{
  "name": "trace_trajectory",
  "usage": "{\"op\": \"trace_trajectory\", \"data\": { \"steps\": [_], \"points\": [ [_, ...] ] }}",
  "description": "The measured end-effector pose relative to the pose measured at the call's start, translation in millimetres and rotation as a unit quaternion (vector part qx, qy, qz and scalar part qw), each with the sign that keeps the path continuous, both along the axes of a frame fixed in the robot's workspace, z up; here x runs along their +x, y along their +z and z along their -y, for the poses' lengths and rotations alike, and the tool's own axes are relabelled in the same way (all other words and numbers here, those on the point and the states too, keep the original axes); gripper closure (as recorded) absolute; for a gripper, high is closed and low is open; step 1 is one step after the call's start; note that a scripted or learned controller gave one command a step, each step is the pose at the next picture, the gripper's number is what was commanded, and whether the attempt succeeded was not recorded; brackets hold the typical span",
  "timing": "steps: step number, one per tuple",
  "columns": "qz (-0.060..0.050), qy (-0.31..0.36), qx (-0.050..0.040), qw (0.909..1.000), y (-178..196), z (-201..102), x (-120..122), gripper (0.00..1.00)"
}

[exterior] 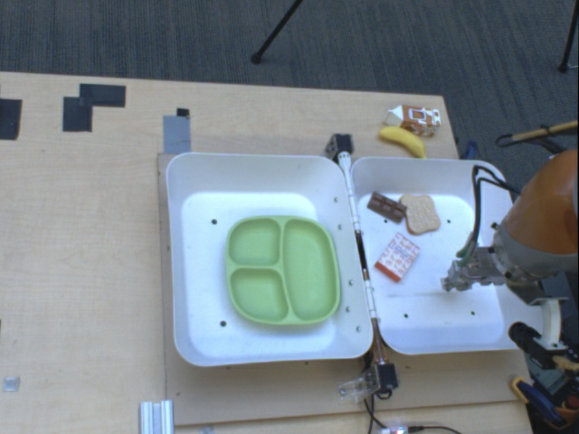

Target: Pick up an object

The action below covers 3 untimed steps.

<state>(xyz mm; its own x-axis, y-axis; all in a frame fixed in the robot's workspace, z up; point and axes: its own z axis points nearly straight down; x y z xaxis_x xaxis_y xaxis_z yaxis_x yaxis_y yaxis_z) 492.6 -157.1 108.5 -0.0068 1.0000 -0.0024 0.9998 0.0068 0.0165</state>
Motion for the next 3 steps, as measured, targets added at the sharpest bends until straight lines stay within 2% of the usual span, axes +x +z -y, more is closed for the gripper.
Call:
{"op": "trace_trajectory", "data": {
  "steps": [1, 2, 3],
  "points": [
    [0.0, 0.0, 0.0, 1.0, 0, 0, 0, 0.0],
    [0.002, 0.001, 0.0, 1.0, 10, -1, 2, 1.0],
    [0.002, 0.001, 0.0001, 1.0, 10, -1, 1, 0.0]
  ]
}}
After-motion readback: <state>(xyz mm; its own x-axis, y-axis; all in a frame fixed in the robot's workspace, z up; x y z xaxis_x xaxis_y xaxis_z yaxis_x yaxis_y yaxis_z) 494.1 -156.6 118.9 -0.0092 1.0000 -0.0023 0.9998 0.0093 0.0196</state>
